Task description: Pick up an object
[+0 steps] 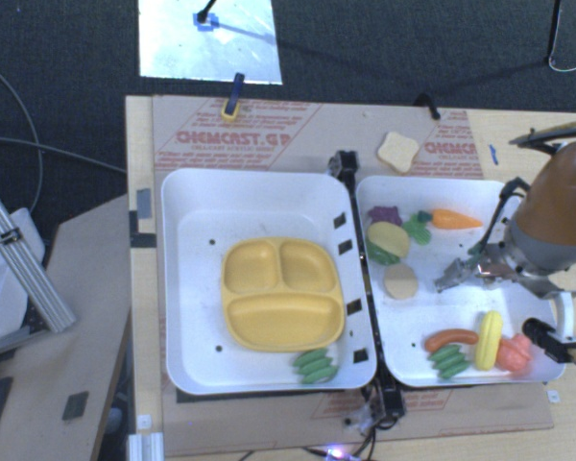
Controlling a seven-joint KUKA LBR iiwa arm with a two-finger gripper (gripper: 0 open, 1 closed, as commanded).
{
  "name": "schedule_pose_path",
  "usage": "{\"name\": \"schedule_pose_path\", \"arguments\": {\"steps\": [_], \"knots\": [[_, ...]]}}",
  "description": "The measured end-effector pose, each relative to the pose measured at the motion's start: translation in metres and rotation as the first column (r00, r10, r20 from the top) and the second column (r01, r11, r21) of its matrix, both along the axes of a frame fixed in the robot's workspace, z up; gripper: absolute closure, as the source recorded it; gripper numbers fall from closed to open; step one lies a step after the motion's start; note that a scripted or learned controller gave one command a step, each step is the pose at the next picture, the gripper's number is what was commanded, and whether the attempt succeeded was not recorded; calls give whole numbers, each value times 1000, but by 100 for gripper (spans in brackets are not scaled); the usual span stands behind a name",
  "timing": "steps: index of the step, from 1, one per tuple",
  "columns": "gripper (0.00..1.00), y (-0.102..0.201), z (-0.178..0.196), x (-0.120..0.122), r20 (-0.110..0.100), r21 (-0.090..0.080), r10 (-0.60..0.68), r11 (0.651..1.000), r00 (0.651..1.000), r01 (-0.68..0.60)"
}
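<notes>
Camera view: my end effector (453,277) hangs low in the right bin (458,192), over bare floor just right of the tan round piece (400,281). Can't tell how wide it's set; nothing visible in it. Near me: carrot (454,220) at the back, sausage (451,338), banana (488,340), green pods (449,360) and a pink piece (515,353) along the front wall. Left bin (197,209) has the yellow divided plate (281,292) and another green pod (314,365). Bread slice (398,151) lies on the desk (96,257) behind the bins.

Tray (282,294) in left bin (192,257); toy foods in right bin (432,192).
</notes>
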State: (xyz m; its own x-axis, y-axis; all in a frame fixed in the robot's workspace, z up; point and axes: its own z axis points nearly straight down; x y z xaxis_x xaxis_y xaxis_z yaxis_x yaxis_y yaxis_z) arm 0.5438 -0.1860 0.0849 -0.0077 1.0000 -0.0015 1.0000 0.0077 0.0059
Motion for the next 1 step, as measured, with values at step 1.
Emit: {"name": "schedule_pose_path", "arguments": {"steps": [1], "knots": [[0,-22,-1,-46,-8,2,-10,1000,1000,10]]}}
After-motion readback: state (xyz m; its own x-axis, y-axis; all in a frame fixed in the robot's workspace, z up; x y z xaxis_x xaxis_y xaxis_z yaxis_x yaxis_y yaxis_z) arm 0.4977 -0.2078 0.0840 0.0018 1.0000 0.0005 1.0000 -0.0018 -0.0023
